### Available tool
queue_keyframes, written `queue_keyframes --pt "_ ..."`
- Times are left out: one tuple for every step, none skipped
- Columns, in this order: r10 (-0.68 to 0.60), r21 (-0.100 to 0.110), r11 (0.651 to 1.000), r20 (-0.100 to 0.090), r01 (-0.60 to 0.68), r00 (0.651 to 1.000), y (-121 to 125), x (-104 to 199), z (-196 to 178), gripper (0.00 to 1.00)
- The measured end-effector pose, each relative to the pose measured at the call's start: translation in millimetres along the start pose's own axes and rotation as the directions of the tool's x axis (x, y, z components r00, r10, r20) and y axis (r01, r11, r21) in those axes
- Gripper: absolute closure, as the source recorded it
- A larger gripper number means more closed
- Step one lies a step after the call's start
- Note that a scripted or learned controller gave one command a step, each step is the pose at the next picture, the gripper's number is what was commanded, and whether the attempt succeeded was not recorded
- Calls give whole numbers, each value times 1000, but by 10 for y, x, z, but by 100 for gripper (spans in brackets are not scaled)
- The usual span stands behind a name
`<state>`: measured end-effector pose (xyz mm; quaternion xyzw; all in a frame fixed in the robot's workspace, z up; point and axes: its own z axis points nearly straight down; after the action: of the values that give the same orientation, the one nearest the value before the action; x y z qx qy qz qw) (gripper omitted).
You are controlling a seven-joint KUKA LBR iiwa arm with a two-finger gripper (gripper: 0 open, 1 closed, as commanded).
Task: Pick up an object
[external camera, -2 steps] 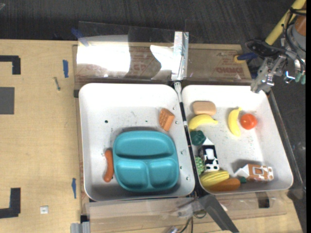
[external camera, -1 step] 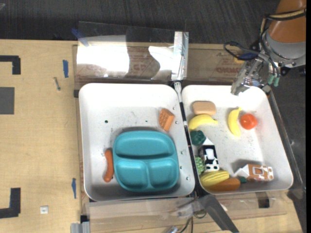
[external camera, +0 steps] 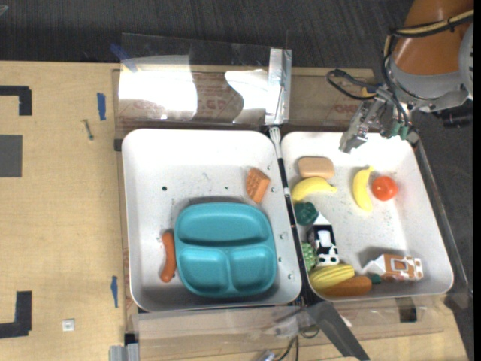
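Here, the teal tray (external camera: 225, 250) lay at the left bin's (external camera: 143, 164) front edge. The gripper (external camera: 353, 143) hung over the right bin's (external camera: 428, 224) back edge, its state unclear. A banana (external camera: 363, 189) touched the red ball (external camera: 384, 189) mid-bin.

Toy foods (external camera: 363, 189) scattered loose in right bin (external camera: 428, 224)

A robotics lab: taped bench (external camera: 52, 201), 2 toy-filled white bins (external camera: 203, 145).
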<state>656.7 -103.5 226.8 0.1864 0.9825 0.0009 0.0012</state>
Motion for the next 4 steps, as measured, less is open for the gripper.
queue_keyframes --pt "191 -2 982 8 -191 982 174 22 -361 100" --pt "212 2 977 0 -212 977 9 44 -76 100" --pt "250 -3 968 4 -250 968 598 250 -210 100" --pt "263 1 965 -1 -263 965 688 242 -55 100"
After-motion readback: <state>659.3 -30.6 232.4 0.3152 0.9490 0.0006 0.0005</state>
